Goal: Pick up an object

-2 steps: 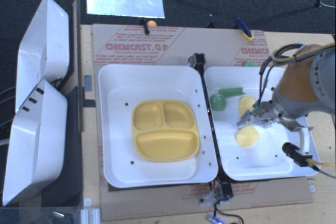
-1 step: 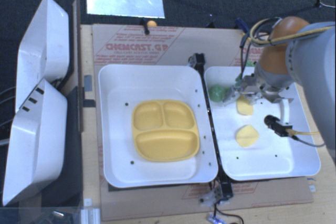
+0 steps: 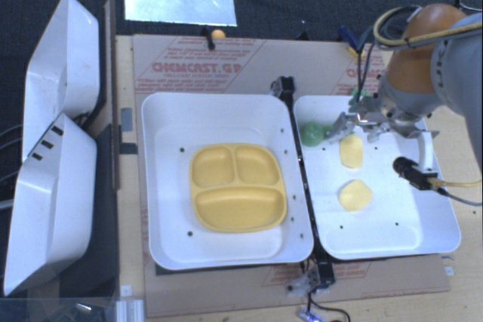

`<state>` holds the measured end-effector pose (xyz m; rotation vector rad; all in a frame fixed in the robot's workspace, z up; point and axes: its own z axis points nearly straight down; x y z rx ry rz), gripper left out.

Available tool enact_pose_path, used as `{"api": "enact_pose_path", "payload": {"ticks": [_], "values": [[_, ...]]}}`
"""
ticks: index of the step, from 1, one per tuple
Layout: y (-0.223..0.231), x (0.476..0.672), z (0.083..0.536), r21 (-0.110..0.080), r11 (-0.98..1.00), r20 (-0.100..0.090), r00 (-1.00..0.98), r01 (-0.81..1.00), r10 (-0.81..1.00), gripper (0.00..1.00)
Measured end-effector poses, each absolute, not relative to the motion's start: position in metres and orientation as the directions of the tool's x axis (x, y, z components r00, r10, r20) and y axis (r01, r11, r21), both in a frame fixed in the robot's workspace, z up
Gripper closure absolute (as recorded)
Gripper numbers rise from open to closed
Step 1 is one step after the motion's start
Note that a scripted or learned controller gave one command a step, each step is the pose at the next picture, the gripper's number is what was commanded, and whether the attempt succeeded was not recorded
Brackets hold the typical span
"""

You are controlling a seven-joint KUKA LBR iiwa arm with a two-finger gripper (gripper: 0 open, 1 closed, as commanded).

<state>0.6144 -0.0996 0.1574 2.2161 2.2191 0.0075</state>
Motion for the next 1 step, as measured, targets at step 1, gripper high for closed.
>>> {"api": "enact_pose_path", "payload": {"ticks": [1], "values": [[-0.1028,0.6000,0.2092,0.005,0.000,0.000,0.000,1.000,1.000,0.00]]}}
